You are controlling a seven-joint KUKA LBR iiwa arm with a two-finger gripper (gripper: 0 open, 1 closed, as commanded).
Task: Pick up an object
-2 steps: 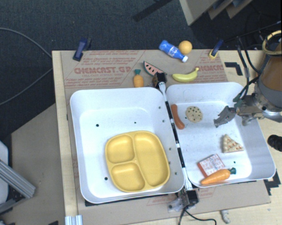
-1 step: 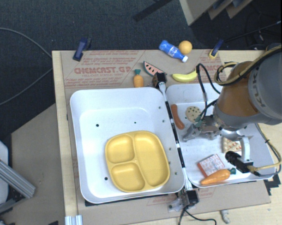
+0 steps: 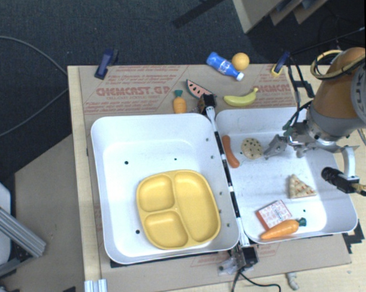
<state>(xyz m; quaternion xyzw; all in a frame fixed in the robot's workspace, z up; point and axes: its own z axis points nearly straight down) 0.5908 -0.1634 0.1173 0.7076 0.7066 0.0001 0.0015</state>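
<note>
The right bin (image 3: pixel 329 224) holds a red-brown sausage (image 3: pixel 230 151) along its left wall and a round speckled cookie (image 3: pixel 251 148) beside it. Further right lies a pizza slice (image 3: pixel 300 187). A red and white cracker pack (image 3: pixel 274 213) and an orange carrot (image 3: pixel 281 229) sit near the front edge. My gripper (image 3: pixel 276 147) hangs low over the back of this bin, just right of the cookie, and I see nothing held in it. The grey arm (image 3: pixel 334 107) reaches in from the right.
A yellow divided plate (image 3: pixel 177 207) lies in the left bin (image 3: pixel 120 144). Behind the bins on the cardboard are a banana (image 3: pixel 240 98), a blue bottle (image 3: pixel 223 65), an orange ball (image 3: pixel 240 60), a watermelon slice (image 3: pixel 196 88) and a small orange toy (image 3: pixel 179 104).
</note>
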